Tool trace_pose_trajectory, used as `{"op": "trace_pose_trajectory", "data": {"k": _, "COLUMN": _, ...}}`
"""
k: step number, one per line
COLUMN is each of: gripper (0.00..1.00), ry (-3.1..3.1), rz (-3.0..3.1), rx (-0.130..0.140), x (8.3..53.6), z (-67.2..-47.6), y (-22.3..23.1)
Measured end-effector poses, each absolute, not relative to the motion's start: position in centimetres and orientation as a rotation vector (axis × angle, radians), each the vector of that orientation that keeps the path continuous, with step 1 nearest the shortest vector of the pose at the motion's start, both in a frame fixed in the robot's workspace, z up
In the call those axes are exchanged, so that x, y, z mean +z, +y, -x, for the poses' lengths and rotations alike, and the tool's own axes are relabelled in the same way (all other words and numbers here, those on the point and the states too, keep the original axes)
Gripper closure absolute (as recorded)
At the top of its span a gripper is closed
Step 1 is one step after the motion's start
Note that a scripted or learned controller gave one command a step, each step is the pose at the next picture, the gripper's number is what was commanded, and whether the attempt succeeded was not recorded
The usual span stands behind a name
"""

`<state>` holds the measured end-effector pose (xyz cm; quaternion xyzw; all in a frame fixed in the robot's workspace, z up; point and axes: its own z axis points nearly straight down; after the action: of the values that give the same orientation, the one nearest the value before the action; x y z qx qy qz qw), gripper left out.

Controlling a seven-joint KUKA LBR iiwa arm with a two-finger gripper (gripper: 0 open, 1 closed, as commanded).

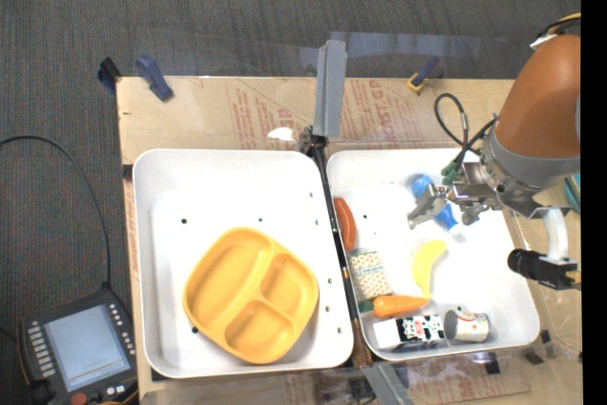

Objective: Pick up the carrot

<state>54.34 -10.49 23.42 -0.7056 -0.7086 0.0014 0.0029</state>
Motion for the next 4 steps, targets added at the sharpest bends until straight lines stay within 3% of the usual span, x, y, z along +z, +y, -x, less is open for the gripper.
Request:
{"op": "trace_pose_trajectory", "data": {"k": 1, "gripper": 0.0, "ry": -2.476, "rz": 1.923, "rx": 0.002, "x": 14.4, "z": -48.4, "y": -12.1}}
{"op": "trace_pose_trajectory", "data": {"k": 2, "gripper": 0.0, "ry": -2.663, "rz": 1.676, "rx": -0.007, "x": 9.2, "z": -47.9, "y": -8.8}}
{"op": "trace_pose_trajectory", "data": {"k": 3, "gripper": 0.0, "ry": -2.297, "rz": 2.137, "rx": 0.0, "x": 8.7, "z": -47.6, "y": -16.1}}
{"op": "trace_pose_trajectory", "data": {"k": 4, "gripper": 0.0, "ry": -2.145, "rz": 2.289, "rx": 0.003, "x": 8.6, "z": -54.7, "y": -10.8}}
